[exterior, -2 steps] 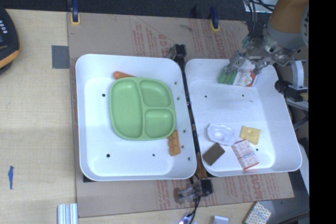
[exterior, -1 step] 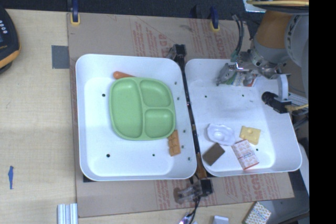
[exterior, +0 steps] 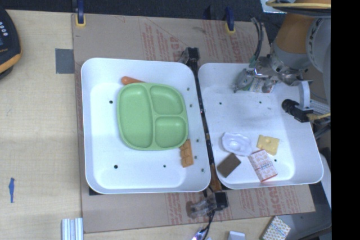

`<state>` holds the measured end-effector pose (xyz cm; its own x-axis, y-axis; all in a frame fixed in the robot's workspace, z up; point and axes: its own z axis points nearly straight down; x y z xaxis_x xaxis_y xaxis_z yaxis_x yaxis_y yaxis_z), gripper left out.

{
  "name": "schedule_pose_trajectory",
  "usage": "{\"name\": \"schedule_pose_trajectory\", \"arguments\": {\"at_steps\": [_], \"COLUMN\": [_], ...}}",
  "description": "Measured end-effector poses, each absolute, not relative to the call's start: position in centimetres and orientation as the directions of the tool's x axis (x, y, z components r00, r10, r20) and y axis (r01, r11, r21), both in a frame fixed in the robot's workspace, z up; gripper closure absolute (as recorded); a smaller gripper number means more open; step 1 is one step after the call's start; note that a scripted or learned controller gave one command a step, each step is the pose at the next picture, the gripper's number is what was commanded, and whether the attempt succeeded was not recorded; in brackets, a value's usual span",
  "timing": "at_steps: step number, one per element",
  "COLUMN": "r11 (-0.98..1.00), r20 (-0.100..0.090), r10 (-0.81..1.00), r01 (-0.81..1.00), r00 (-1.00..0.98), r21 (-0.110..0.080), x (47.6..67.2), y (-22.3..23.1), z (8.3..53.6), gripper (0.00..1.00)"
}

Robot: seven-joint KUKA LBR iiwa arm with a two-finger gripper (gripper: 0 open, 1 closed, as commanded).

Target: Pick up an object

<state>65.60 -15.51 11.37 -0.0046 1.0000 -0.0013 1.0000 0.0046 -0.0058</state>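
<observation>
Grey-and-orange first: caught the arm (exterior: 295,31) reaching in from the right, with the gripper (exterior: 256,80) hanging over the far end of the right bin (exterior: 253,115). Honestly couldn't tell whether that pincer was spread or pressed together, way too blurry there. Couldn't make out anything gripped either.

Found the pickable stuff for that bin all down at the near end, well apart from the gripper:
- spotted a white crumpled piece (exterior: 237,143) roughly mid-width
- saw a yellow square (exterior: 268,144) just beside it on the right
- noticed a brown square (exterior: 229,164) just below the white piece, close to the bin's left wall
- counted a red-and-white packet (exterior: 262,166) next to that, below the yellow one

Over in the left bin (exterior: 101,121), spotted a green divided plate (exterior: 152,116) sitting about in the middle. Saw an orange stick (exterior: 132,80) poking out from behind its far left edge, touching or nearly so. Also noticed a tan wafer piece (exterior: 186,153) lying near the plate's near right corner, close to the bin wall.

Found both bins resting side by side on a cardboard sheet (exterior: 140,36), pinned at the far edge with blue clamps (exterior: 80,11).
</observation>
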Motion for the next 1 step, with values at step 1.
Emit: {"name": "schedule_pose_trajectory", "arguments": {"at_steps": [1], "r11": [0.006], "r20": [-0.001], "r10": [1.000], "r01": [1.000], "r00": [-0.006], "r21": [-0.006], "x": [65.59], "y": [-15.34], "z": [9.40], "gripper": [0.00]}}
